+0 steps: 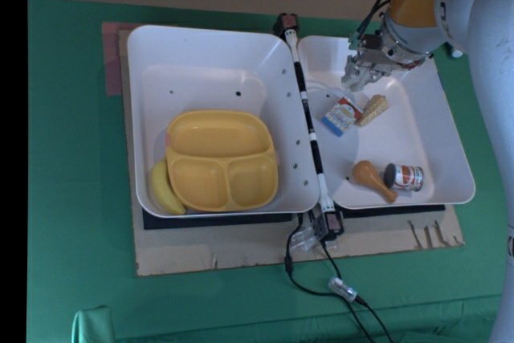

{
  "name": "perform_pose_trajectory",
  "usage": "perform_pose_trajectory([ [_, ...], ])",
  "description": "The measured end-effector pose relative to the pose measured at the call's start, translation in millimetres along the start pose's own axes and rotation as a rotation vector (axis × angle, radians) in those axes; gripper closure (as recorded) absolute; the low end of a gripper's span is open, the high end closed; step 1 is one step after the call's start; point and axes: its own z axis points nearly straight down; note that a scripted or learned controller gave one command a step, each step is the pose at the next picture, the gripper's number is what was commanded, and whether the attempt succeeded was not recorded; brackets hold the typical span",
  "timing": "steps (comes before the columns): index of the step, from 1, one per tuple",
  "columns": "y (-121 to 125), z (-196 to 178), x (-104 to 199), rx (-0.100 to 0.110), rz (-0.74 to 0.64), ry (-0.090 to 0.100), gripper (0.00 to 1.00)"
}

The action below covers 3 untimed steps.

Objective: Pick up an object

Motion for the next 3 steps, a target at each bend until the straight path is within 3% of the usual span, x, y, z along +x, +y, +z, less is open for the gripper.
perform_pose_trajectory([
  [1, 0, 0, 0, 0.0, 0.0, 0.0, 0.0],
  [2, -71, 15, 3, 0.011, -0.006, 0.006, 0.0],
  [3, -67, 0, -1, -0.003, 0.002, 0.002, 1.0],
])
